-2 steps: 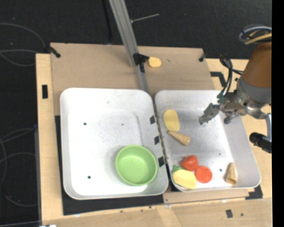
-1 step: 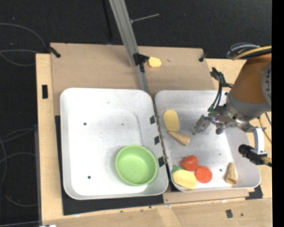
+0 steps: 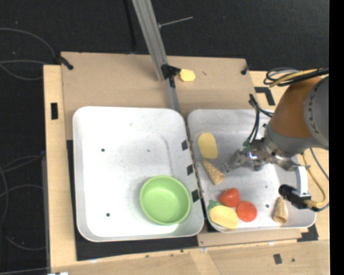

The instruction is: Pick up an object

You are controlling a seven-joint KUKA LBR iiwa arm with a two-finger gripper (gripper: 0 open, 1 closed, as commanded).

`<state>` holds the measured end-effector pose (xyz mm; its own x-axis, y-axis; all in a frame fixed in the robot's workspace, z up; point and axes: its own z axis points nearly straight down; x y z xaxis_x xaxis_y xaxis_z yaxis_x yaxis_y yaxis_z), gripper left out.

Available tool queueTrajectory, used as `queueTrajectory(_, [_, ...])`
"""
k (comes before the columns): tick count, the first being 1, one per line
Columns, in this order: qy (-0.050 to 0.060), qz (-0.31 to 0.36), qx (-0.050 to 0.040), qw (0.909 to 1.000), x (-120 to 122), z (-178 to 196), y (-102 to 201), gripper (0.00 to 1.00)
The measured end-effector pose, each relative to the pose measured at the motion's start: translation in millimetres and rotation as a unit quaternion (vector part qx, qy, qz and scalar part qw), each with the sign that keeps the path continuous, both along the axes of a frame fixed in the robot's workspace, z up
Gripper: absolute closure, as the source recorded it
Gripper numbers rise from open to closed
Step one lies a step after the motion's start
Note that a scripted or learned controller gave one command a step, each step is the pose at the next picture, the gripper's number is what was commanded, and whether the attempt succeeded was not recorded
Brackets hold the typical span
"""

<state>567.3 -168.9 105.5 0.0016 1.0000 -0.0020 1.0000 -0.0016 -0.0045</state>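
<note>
Hovering: the gripper (image 3: 236,160) hangs low in the right bin (image 3: 241,122), near the cone (image 3: 214,172) and the yellow oval piece (image 3: 207,145)
Jaws: whether apart or together, I cannot tell — they are small and blurred
Target, by my judgement: the cone, lying on its side by the bin's left wall, apart from the gripper
Handling: likely a light, stiff toy; its taper may slip — grip across the wide end
Other pieces: two red tomatoes (image 3: 230,197) and a yellow fruit (image 3: 224,216), smooth and rounded; a second cone (image 3: 281,210)
Left bin (image 3: 103,130): white, speckled, holding a glossy green bowl (image 3: 165,199)
</note>
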Motion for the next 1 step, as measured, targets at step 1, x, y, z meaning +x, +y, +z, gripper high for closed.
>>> queueTrajectory(1, [-0.004,-0.002,0.0009,1.0,2.4,14.4,-0.5,1.0])
